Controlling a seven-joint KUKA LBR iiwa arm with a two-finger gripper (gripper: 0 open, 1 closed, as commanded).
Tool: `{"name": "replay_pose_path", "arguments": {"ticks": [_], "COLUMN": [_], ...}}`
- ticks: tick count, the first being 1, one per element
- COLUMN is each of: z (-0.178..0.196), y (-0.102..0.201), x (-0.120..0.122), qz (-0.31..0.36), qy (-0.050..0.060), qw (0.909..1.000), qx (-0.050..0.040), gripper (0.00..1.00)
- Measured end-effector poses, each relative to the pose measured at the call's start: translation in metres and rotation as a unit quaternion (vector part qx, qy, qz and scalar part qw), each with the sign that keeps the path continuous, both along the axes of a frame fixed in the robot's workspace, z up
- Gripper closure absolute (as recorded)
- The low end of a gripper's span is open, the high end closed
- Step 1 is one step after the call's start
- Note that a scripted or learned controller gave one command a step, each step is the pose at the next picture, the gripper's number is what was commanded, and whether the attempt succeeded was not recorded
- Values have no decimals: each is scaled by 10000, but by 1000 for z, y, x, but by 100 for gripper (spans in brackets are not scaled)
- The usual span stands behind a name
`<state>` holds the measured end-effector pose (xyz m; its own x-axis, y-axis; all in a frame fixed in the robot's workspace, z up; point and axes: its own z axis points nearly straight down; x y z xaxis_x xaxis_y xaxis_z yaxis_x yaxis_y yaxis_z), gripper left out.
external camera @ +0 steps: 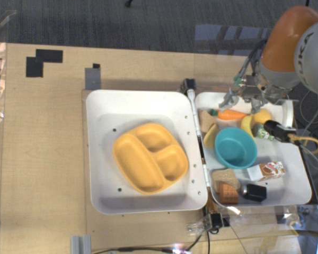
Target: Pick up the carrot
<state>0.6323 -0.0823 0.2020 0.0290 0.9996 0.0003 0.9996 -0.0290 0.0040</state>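
We're over the right bin (302, 187) now: the metal gripper (247, 95) hangs just above the carrot (232, 115), a smooth orange taper lying at the far end beside a round teal bowl (236, 147). Whether it's open or closed, we can't tell. A glossy yellow divided tray (150, 156) fills the left bin (103, 120).

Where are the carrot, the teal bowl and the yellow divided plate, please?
carrot (232, 114), camera view, middle of its orange body.
teal bowl (236, 147), camera view, inside floor.
yellow divided plate (131, 160), camera view, its long compartment.
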Motion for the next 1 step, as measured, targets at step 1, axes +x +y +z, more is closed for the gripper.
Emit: {"name": "replay_pose_path", "arguments": {"ticks": [1], "z": [-114], "y": [-22], "x": [-1], "qz": [-517], "qy": [-43], "qw": [9987], "qx": [-1], "gripper": [0]}}
